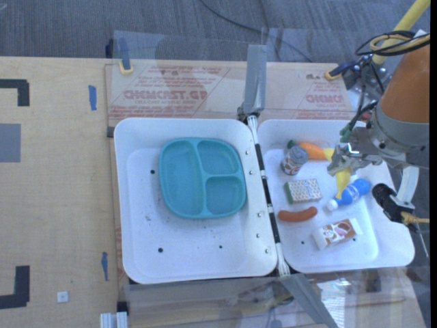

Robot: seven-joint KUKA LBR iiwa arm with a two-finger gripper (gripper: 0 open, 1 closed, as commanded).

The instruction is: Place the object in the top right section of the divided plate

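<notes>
Nothing placed yet: I see the divided plate (202, 178) bare. My gripper (343, 157) hovers over the right bin (392, 251); finger state unclear.

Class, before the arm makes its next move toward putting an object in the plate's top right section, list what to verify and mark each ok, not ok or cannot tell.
1. Divided plate lies flat in the left bin: ok.
2. Its top right section is free: ok.
3. Objects to pick lie in the right bin, among them the sausage: ok.
4. Gripper is over the right bin: ok.
5. An object is held: cannot tell.
</notes>
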